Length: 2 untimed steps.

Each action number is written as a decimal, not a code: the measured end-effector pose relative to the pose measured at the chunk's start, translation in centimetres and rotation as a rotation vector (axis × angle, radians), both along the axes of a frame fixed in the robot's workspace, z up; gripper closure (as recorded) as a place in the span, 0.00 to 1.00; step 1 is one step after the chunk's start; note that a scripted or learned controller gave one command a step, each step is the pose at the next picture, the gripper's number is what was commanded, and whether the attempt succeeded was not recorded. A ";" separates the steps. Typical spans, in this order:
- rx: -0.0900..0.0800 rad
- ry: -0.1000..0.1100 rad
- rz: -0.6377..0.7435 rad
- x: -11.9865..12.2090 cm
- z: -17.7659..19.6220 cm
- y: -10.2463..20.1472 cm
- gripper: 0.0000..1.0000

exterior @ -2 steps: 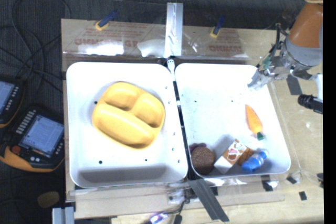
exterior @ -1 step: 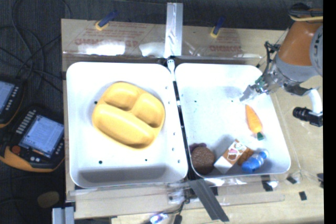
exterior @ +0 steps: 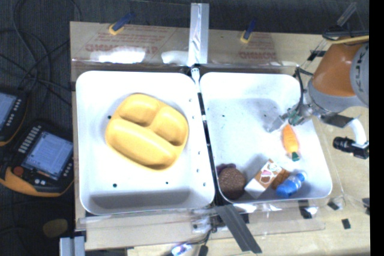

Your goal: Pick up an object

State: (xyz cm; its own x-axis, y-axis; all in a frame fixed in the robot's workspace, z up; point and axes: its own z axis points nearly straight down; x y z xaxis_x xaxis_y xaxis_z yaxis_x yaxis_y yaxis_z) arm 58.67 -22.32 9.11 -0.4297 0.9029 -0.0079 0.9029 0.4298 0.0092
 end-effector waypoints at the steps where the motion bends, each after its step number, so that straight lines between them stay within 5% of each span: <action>1: 0.002 -0.003 0.000 0.1 0.9 0.1 1.00; 2: 0.002 0.010 0.363 -0.2 9.4 9.0 1.00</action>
State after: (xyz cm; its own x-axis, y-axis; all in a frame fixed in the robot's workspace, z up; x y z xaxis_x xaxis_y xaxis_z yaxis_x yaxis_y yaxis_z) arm 58.44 -13.31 18.49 -0.7224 0.6914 -0.0008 0.6914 0.7224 0.0020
